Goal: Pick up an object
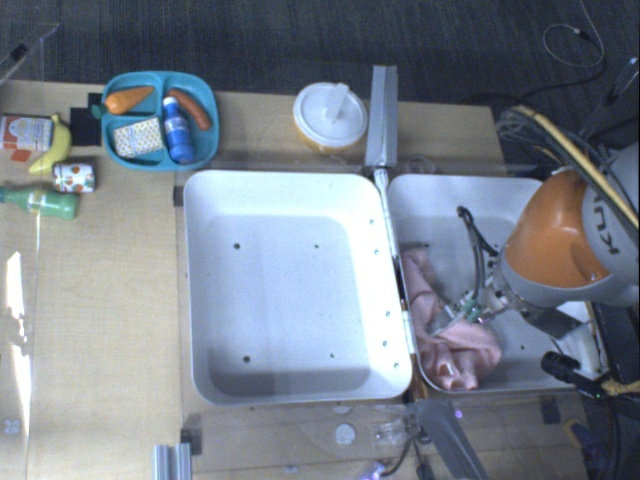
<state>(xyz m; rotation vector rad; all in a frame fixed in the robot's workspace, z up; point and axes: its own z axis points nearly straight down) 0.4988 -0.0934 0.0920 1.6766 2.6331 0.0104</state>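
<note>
A crumpled pink cloth [447, 333] lay in the right-hand shallow white bin [520, 203], bunched against that bin's left wall and reaching down to its near corner. The grey arm with its orange band [560, 233] reached into the same bin from the right, and its hand [470, 308] sat low over the bin floor, just beside the cloth's upper right edge and apparently touching its folds; whether the hand was released or clenched could not be told, since its tip was small and partly hidden by cables. To the left of that bin, touching it along a shared rim, stood the second shallow white bin [200, 298]. Both rested on a pale wooden table [90, 318]. Beyond the left bin's far edge sat a round white lidded cup [330, 116], and further left a teal divided tray [205, 103] held toy foods, among them an orange carrot shape and a blue bottle. Left of the tray lay a yellow toy banana [52, 146], a small can [74, 177] and a green bottle [42, 202]. Behind the table the floor was dark grey carpet [300, 18].
</note>
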